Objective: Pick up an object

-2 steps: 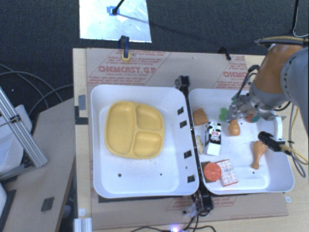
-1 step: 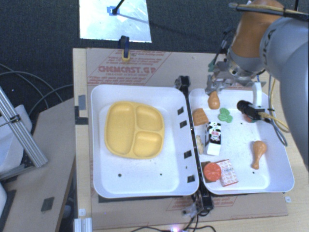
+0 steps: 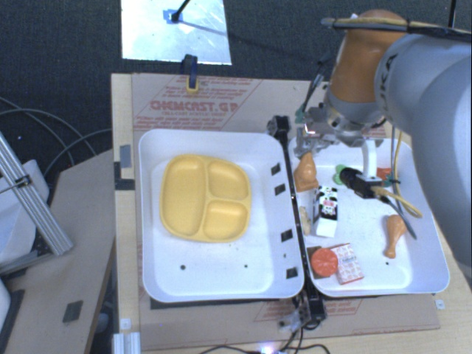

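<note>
The end effector hangs over the rear left corner of the right bin; whether it is spread or pressed together cannot be told, and nothing is seen in its grip. Just below it lies an orange toy. Nearby lie a black-and-white carton, a drumstick and a red round piece. The left bin carries a yellow divided tray.

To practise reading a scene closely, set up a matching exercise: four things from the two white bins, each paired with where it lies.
1. yellow divided plastic tray
2. tan toy drumstick
3. round red toy tomato
4. black-and-white cow-print carton

a. right bin, near front edge
b. left bin
c. right bin, right side
d. right bin, near the divider

Pairs: 1-b, 2-c, 3-a, 4-d
</note>
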Controlling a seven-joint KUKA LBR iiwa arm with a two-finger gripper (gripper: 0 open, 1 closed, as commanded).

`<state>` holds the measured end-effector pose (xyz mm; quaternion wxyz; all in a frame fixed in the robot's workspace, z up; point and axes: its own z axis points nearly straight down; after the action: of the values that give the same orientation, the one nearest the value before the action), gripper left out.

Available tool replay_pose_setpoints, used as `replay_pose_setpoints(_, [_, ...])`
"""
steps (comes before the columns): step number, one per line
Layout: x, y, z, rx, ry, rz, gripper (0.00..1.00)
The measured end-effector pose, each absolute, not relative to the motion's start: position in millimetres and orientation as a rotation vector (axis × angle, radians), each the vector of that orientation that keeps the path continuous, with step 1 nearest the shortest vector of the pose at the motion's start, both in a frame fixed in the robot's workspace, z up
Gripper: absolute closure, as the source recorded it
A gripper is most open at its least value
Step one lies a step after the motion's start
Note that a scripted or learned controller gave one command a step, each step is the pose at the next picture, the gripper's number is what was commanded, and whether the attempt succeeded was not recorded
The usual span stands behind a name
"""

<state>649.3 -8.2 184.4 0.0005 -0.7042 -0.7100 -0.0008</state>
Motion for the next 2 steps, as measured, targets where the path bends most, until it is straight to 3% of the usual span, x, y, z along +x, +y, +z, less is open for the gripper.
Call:
replay_pose_setpoints(1, [635.5, 68, 238, -2.209, -2.236, -0.012, 1.00])
replay_pose_setpoints(2, [611.0, 97, 287, -2.214, -2.232, -0.009, 1.00])
